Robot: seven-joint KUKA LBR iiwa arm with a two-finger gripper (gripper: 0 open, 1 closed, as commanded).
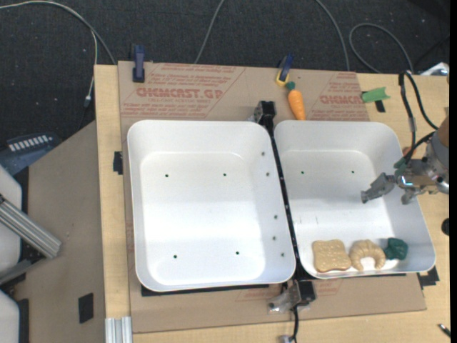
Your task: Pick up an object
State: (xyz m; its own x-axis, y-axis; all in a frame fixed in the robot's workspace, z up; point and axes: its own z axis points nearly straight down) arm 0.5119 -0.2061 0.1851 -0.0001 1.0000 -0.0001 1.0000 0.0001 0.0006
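Gripper (389,189) spread open, holding nothing, above right bin (335,148); croissant (367,254) lies nearer the front rim (arm cropped at right).

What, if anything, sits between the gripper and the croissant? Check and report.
Nothing visible does. The gripper is above the right bin's bare floor, and the croissant lies below it in the view, between the cracker and the green toy.
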